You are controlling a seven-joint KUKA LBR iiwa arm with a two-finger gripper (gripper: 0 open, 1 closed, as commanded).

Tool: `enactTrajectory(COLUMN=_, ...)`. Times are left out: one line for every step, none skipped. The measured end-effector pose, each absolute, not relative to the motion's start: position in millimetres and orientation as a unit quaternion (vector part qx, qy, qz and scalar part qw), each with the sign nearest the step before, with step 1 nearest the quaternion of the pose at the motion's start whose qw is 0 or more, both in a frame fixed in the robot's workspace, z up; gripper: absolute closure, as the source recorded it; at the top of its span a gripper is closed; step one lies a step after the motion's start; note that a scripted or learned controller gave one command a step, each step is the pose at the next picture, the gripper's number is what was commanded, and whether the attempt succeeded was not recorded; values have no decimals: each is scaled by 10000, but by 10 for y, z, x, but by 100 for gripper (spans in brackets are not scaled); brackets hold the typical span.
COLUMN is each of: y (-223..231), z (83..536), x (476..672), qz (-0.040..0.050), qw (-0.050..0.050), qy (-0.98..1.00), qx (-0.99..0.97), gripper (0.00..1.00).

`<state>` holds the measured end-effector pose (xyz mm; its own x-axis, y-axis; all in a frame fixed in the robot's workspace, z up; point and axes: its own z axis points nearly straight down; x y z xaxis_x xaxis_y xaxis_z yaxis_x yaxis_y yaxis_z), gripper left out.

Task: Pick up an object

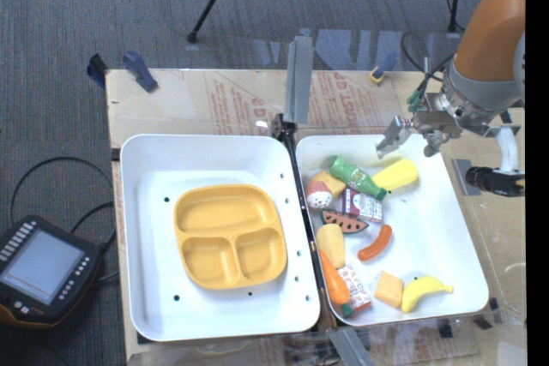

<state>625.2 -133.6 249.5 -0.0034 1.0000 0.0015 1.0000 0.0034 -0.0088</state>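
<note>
Plastic toy food lies heaped in the right-hand bin (459,227), and that is where we find the things to be picked up: a green bottle (356,177) tilted beside a yellow block (395,176), a small red and white carton (364,206) touching the bottle's lower end, a watermelon slice (343,224), a red sausage (376,243), a carrot (334,281), a cheese wedge (389,290) and a banana (424,292) near the front edge. We see the gripper (413,140) hanging over the bin's back edge, just above the yellow block; its two fingers are spread apart with nothing between them, though how high it hangs is hard to judge. The left bin (146,184) holds a yellow divided tray (229,235). Outside the bench, at far left, a handheld control screen (41,270) rests on grey carpet.
</note>
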Motion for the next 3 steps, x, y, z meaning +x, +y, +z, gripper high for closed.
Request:
enactTrajectory(y=-1337, z=2495, x=6252, qz=26, qw=36, qy=-7083, qx=-7059, gripper=0)
enactTrajectory(y=-1514, z=1036, x=6353, qz=3, qw=11, qy=-7027, qx=-7114, gripper=0)
enactTrajectory(y=-1818, z=913, x=5132, qz=-21, qw=-4, qy=-7793, qx=-6266, gripper=0)
